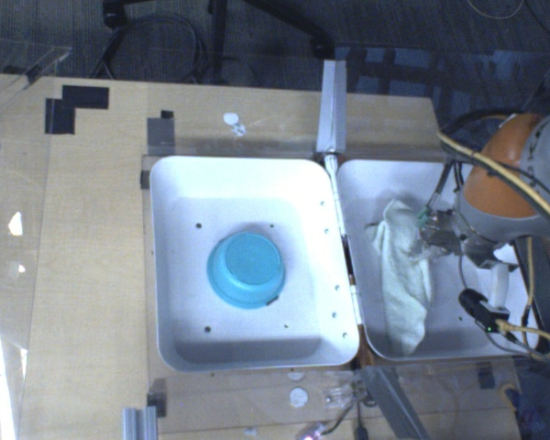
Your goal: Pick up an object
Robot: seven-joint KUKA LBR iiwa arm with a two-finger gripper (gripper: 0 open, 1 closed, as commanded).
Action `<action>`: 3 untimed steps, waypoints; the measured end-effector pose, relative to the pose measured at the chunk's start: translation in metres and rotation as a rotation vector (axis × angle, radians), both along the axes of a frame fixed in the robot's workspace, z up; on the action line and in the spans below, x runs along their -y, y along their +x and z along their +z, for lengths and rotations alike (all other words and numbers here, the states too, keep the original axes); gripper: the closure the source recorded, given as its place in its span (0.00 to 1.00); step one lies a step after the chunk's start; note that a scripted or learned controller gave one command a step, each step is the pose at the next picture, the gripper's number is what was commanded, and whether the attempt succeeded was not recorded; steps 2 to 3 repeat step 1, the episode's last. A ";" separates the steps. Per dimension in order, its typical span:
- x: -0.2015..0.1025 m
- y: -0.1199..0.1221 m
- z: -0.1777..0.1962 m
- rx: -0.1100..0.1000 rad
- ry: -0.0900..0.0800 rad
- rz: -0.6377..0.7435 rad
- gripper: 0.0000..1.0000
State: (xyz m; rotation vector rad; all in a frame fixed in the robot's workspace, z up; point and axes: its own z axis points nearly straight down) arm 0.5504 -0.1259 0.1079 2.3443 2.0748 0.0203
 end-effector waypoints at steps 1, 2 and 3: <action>-0.052 -0.005 0.121 -0.013 -0.001 0.133 1.00; -0.052 -0.005 0.121 -0.013 -0.001 0.133 1.00; -0.052 -0.005 0.121 -0.013 -0.001 0.133 1.00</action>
